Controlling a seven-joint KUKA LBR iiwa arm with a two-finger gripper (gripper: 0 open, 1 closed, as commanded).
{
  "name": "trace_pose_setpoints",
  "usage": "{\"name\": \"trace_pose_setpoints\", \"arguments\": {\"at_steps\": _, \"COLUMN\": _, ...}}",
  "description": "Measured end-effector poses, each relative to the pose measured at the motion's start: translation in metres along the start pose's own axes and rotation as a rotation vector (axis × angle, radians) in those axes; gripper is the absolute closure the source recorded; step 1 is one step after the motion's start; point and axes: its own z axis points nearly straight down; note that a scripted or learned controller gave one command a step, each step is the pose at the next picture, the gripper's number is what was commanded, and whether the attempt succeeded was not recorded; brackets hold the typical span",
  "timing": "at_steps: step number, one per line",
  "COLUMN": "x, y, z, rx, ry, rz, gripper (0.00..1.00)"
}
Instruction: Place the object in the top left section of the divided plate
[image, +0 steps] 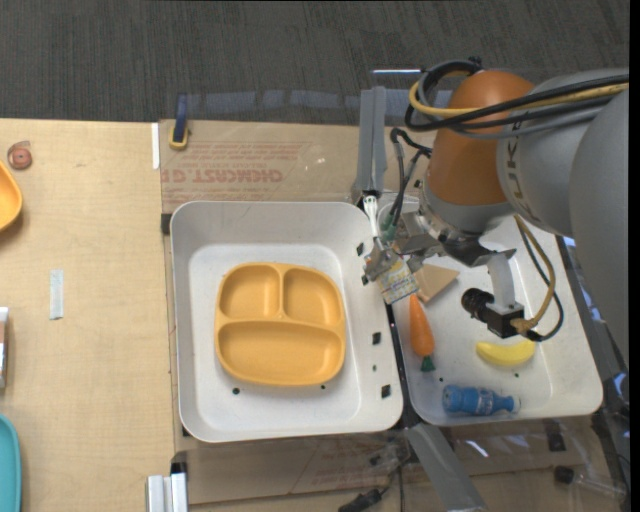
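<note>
The yellow divided plate (281, 324) lies in the left bin (200, 330), with two small sections at the back and one wide section at the front. All three sections hold nothing. My gripper (393, 268) hangs low over the left edge of the right bin (570, 385), just right of the wall between the bins. A tan wedge-shaped piece (437, 283) lies right beside it, partly under the wrist. An orange carrot (422, 328) lies just in front of the gripper. A yellow banana (505, 351) and a blue bottle (478, 401) lie farther front and right.
The big grey arm with its orange band (480, 140) covers the back of the right bin, and cables loop above it. A brown cardboard sheet (260, 165) lies behind the left bin. The wooden benchtop (90, 300) stretches to the left.
</note>
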Motion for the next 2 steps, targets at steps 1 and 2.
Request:
{"name": "trace_pose_setpoints", "arguments": {"at_steps": 1, "x": 0.05, "y": 0.028, "z": -0.087, "rx": -0.001, "ry": -0.001, "rz": 0.036, "gripper": 1.0}}
{"name": "trace_pose_setpoints", "arguments": {"at_steps": 2, "x": 0.105, "y": 0.033, "z": -0.094, "rx": 0.0, "ry": -0.003, "rz": -0.001, "gripper": 1.0}}
